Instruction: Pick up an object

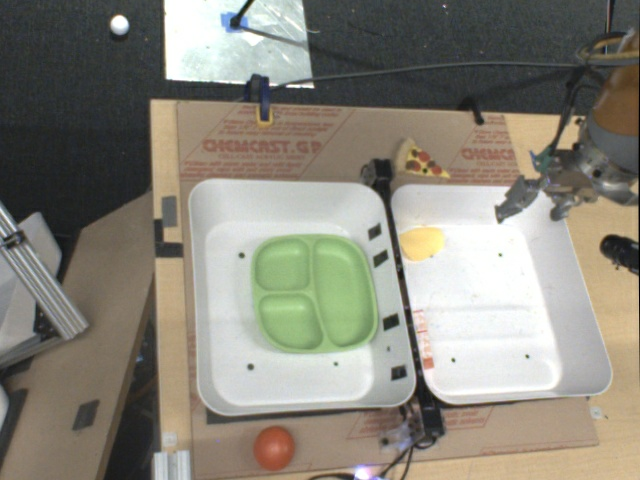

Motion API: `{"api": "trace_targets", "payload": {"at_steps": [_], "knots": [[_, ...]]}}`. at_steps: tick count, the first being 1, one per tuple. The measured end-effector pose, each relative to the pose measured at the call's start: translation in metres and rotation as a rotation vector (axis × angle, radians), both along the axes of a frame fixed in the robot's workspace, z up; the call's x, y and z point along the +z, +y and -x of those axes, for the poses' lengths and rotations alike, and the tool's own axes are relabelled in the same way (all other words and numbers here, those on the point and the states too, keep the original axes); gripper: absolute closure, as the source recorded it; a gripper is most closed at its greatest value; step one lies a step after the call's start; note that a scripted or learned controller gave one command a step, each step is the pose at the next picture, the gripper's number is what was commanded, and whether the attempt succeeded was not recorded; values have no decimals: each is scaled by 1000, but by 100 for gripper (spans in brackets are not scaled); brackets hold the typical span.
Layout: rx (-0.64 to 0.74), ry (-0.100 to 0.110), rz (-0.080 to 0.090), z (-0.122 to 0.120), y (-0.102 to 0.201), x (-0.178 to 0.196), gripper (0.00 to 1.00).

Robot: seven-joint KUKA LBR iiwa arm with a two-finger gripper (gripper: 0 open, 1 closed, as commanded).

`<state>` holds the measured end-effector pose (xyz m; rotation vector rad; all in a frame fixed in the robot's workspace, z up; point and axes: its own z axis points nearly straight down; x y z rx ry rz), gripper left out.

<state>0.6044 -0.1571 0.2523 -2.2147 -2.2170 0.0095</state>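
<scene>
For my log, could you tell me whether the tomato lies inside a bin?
No, the tomato sits on the board in front of the left bin.

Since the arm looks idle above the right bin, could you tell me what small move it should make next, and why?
Probably a move leftward and down toward the small flat yellow piece. The pincer hangs over the far right part of the shallow white right-hand bin, apart from that piece, which lies near the bin's far left corner and looks like the only loose thing inside it.
</scene>
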Motion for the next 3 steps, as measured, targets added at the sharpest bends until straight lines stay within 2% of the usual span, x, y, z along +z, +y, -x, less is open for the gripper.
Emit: {"api": "trace_targets", "payload": {"at_steps": [1,2,3], "knots": [[3,-11,2,-2,0,7,0],[1,-10,2,1,1,-34,0],[0,-7,1,2,-2,-97,0]]}}
